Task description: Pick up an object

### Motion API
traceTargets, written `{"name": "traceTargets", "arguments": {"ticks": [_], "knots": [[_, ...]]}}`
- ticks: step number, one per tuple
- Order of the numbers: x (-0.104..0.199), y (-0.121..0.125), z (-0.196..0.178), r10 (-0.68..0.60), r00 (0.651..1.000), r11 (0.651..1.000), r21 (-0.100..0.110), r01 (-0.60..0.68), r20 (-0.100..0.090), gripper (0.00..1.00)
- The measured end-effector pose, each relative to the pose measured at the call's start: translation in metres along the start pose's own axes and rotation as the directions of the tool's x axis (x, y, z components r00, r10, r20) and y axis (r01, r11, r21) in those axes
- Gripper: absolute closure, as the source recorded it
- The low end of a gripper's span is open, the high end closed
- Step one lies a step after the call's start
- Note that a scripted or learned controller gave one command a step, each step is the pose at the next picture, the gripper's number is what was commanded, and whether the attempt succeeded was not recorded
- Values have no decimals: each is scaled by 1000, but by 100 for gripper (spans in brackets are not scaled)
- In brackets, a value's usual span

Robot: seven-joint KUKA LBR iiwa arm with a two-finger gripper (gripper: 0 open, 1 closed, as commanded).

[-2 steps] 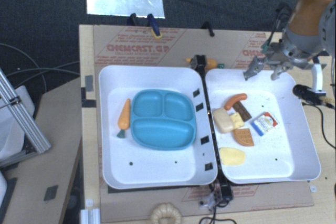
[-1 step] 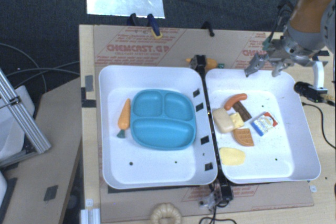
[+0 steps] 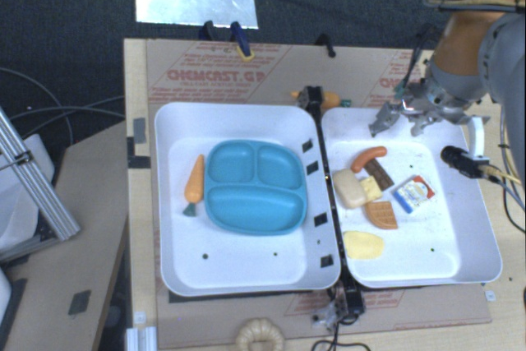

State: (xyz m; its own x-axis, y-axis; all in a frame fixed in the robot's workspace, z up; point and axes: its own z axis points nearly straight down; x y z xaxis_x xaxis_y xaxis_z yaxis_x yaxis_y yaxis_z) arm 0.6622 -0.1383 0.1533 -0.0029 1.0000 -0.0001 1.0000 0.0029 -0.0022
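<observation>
- Plainly, the gripper (image 3: 405, 118) hangs over the back of the right bin (image 3: 472, 255), fingers spread apart with nothing between them.
- The likeliest targets (sausage (image 3: 368, 157), chocolate bar (image 3: 379, 173), bread roll (image 3: 348, 188), waffle (image 3: 381, 214)) lie touching, so a descent may nudge neighbours or pinch two.
- The blue-and-white packet (image 3: 412, 193) lies flat and could slip.
- The carrot (image 3: 194, 179) beside the blue plate (image 3: 255, 186) sits well apart.

The grey KUKA arm with its orange band reaches in from the right, wrist angled down and leftward. Its two-finger metal gripper (image 3: 404, 124) hangs with fingers spread apart, seemingly with nothing between them
</observation>
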Motion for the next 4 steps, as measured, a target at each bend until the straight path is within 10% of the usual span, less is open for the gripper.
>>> {"name": "traceTargets", "arguments": {"ticks": [2,3,4], "knots": [[-7,2,69,-1,1000,1000,-3,1,1,0],[-6,4,57,-2,1000,1000,-8,2,1,100],[-13,4,-7,3,1000,1000,-11,-3,2,100]]}}
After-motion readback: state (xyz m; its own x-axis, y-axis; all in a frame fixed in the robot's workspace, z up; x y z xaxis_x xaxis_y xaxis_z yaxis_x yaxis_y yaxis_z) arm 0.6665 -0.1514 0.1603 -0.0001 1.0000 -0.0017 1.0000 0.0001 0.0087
